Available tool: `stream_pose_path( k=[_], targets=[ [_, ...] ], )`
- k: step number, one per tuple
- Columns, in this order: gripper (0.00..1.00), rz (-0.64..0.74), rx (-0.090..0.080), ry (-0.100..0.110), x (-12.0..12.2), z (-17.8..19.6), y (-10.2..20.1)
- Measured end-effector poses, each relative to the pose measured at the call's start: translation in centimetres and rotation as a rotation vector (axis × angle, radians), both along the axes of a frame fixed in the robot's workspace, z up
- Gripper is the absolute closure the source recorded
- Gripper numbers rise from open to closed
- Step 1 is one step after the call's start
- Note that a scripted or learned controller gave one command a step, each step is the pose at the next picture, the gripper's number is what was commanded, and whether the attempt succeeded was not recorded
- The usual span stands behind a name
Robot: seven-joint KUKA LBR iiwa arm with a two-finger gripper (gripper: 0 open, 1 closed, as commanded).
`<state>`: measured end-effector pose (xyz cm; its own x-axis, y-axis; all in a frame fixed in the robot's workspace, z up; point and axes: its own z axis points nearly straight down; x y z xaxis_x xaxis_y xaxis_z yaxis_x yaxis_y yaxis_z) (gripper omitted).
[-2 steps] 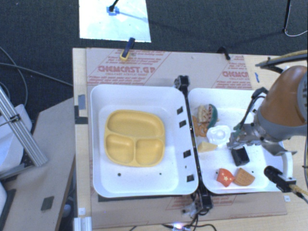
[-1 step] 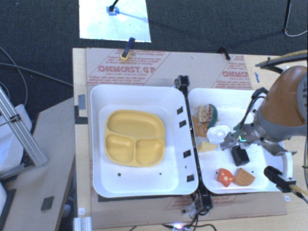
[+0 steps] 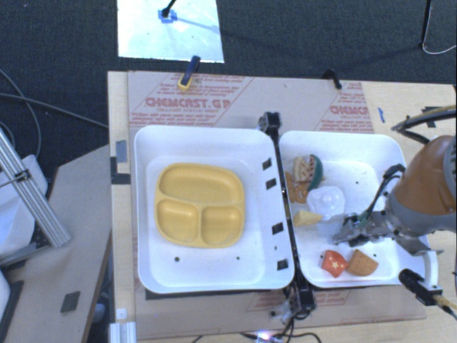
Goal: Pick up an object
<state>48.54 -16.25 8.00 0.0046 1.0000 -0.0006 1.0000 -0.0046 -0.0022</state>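
Camera view shows the end effector [image 3: 348,233] low in the right bin [image 3: 371,147], its grip state unclear.

Even, soft light falls from above, so shadows are faint and short. The white bins [image 3: 214,143] read bright, nearly blown out on their floors (little surface detail survives). A pale sheet [image 3: 170,20] glares at top. The whole view is slightly soft, and the arm [image 3: 428,184] looks blurred.

Yellow divided tray [image 3: 200,204] in left bin [image 3: 153,263], tool [image 3: 350,233] low in right bin [image 3: 385,148], near red toy [image 3: 333,263]
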Motion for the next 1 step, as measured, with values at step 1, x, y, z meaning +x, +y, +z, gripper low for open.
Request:
stream_pose_path(
  k=[1],
  targets=[
    [0.0, 0.005, 0.0, -0.003, 0.12, 0.39, 0.36]
  ],
)
